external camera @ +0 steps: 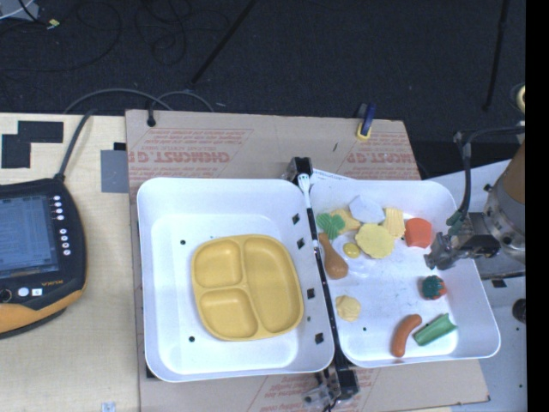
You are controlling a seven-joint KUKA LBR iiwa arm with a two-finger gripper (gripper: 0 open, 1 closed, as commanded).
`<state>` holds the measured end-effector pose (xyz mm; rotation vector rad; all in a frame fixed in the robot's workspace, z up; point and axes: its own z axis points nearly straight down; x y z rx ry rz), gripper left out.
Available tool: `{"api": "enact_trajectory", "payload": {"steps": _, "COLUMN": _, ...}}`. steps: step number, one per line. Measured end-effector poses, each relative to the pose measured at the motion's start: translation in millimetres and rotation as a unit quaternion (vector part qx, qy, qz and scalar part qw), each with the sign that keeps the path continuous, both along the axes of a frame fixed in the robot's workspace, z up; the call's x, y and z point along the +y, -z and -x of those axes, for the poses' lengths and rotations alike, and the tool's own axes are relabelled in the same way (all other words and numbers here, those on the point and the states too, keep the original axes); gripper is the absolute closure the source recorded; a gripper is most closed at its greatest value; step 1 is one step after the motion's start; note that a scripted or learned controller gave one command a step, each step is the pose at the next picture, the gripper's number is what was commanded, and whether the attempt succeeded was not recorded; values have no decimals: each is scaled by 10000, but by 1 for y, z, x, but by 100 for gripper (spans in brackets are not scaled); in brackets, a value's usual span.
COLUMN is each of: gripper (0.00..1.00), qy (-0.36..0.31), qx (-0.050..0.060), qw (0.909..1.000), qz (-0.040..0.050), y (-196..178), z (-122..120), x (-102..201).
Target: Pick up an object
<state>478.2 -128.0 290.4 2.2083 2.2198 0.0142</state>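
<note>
Over right bin (467,346), gripper (439,260)

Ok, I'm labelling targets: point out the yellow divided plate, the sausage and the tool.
yellow divided plate (247,286), camera view, centre ridge.
sausage (406,335), camera view, mid-body.
tool (440,257), camera view, at its tip.

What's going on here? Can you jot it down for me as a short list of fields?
left bin: holds a yellow divided tray
right bin: scattered toy foods, among them a sausage, a green piece, an orange-red piece
gripper: over the right bin's right edge, nothing seen between its fingers
beside the bins: a handheld control tablet
</note>
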Motion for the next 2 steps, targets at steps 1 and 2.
{"api": "enact_trajectory", "payload": {"steps": 1, "gripper": 100, "qy": 1, "qx": 104, "qw": 9999, "qz": -22, "y": 51, "z": 0, "x": 60}}
{"api": "enact_trajectory", "payload": {"steps": 2, "gripper": 100, "qy": -12, "qx": 24, "qw": 10000, "qz": -16, "y": -69, "z": 1, "x": 117}}
